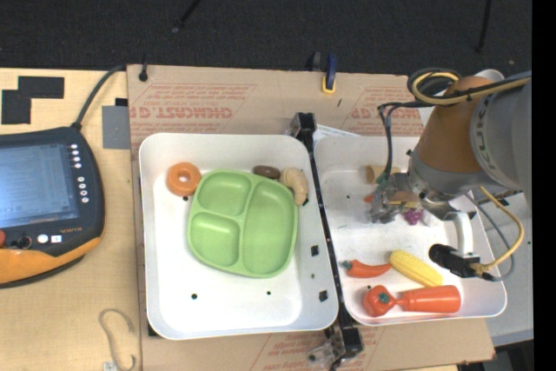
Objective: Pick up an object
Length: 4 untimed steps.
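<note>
My gripper [387,206] is low in the right bin [347,226], near its upper middle. A small purple thing [413,216] lies just right of the gripper, partly hidden by it. A small red bit [369,198] shows at the gripper's left edge; I cannot tell whether they touch. Toward the bin's front lie a red chili pepper [368,268], a yellow corn cob [415,268], a red tomato [378,300] and an orange carrot [431,300]. A small tan piece [369,174] rests near the back wall.
The left bin [165,274] holds a green divided plate [242,223], an orange doughnut [183,178], a brown piece [267,172] and a beige piece [295,183]. A black divider [317,221] separates the bins. A tablet controller [43,195] sits at far left.
</note>
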Each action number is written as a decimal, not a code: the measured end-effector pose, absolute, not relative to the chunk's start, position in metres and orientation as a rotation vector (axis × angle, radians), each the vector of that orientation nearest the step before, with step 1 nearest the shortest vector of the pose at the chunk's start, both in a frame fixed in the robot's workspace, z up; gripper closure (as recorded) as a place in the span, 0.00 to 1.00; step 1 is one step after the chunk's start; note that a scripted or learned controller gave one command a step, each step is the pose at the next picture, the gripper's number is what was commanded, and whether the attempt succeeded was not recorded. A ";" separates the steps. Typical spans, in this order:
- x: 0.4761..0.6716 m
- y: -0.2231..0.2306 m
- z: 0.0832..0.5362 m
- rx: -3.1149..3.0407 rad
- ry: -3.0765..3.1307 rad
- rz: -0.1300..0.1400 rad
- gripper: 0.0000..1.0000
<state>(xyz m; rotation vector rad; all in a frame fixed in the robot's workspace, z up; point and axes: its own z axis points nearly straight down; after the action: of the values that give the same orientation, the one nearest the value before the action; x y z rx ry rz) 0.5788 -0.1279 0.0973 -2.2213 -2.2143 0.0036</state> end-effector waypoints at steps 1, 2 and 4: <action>0.578 -0.131 0.161 -2.227 -2.220 -0.003 1.00; 0.579 -0.129 0.204 -2.223 -2.222 -0.002 1.00; 0.579 -0.083 0.233 -2.214 -2.223 0.000 1.00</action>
<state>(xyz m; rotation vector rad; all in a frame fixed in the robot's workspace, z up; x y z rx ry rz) 0.5793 -0.0832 0.2327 -2.2144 -2.2229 0.0002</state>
